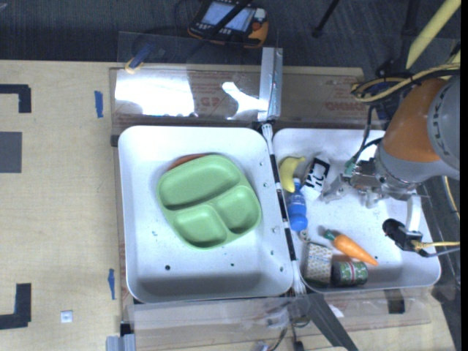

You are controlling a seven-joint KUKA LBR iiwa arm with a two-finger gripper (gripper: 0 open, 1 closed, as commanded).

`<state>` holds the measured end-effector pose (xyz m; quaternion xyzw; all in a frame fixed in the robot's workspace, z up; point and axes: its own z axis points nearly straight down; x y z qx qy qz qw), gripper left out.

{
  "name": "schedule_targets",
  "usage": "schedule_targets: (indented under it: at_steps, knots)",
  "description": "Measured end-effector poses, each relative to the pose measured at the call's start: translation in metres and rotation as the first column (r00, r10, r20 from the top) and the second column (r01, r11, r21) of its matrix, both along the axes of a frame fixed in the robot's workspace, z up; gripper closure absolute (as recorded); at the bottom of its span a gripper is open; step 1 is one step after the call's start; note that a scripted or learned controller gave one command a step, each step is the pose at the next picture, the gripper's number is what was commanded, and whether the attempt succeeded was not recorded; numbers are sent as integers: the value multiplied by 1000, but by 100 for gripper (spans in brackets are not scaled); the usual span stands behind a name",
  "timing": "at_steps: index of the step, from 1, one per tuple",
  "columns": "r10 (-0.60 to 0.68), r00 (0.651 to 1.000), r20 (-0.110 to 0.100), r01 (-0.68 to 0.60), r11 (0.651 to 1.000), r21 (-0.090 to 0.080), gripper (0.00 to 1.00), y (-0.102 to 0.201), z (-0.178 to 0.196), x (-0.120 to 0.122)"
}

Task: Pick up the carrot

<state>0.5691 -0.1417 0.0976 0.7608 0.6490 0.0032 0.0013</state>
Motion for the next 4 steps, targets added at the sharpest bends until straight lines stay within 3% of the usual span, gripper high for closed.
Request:
schedule_targets:
  at_steps: [1,2,3,4]
  knots:
    - [0,1000,2,0,1000,0,100,1,10,1]
    - [0,1000,1,0,1000,0,0,1,10,1]
    - [108,994,-9,-108,994,0,0,31,37,-51]
    - [457,890,-2,-457,890,-5,0,-1,-11,-88]
